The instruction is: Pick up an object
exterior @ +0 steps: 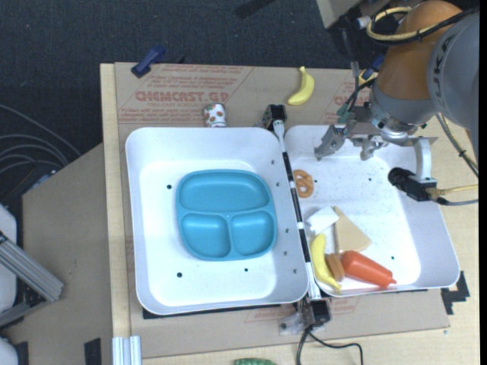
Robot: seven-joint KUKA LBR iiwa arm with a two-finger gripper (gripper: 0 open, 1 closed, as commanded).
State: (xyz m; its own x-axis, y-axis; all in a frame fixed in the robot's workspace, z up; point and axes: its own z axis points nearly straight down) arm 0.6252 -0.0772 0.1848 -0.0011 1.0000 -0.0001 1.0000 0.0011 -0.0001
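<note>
One orange carrot [368, 269] with a red tip lies in the right bin [426, 226]; the claw [348, 144] hangs open, holding nothing.

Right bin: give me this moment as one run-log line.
hand: open, over right bin's far end | held: nothing | pretzel: near divider | carrot, banana: near corner | left bin: blue tray

Vantage: one fixed camera above the desk [190, 90], looking down at a slant.
Range: moderate, both white bins in frame.
Entry: arm [426, 59] reaches in from the right.
</note>
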